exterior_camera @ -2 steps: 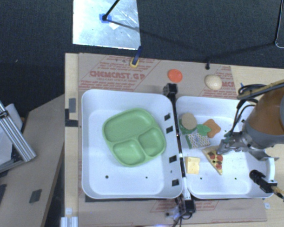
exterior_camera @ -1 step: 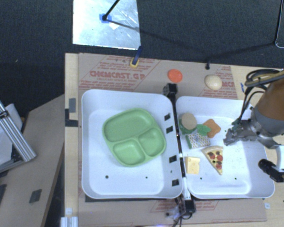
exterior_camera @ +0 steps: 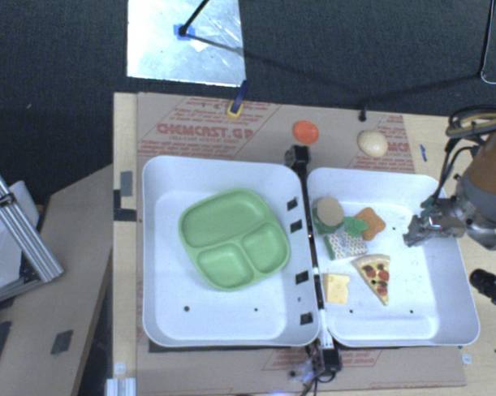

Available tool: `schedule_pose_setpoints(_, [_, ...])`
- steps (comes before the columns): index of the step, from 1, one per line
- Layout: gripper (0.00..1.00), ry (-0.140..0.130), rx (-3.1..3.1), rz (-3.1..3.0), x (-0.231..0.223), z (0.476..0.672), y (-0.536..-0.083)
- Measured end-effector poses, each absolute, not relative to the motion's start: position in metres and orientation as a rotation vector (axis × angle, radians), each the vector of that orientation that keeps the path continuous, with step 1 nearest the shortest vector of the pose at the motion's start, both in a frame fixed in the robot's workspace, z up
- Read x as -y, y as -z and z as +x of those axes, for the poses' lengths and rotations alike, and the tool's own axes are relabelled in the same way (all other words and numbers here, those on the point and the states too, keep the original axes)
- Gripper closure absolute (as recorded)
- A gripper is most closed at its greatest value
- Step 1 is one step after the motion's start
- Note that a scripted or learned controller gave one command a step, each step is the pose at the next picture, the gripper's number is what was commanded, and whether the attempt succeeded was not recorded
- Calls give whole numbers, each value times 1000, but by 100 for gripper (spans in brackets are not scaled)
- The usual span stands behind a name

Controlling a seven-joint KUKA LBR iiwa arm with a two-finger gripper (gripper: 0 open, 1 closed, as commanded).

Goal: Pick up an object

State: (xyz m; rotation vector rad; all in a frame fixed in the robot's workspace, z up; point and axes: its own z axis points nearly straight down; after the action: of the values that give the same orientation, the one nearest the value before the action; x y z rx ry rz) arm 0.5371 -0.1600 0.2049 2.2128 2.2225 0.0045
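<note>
While the gripper hangs over the right bin, honestly can't tell its grip state. Pizza slice sits left of it, apart.

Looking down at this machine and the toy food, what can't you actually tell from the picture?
- Whether the pincer is open or shut: too small and dark in the camera view.
- Most of the arm: cut off by the right edge.
- What the patterned piece beside the pizza slice is: too small, partly overlapped by neighbouring toys.
</note>
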Motion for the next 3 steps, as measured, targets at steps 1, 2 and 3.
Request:
schedule_pose_setpoints(1, [100,-3,-2224,2213,160,538,-226])
schedule_pose_setpoints(2, [100,-5,-2231,2209,113,552,-226])
schedule_pose_setpoints(3, [100,-4,-2235,2210,51,547,-230])
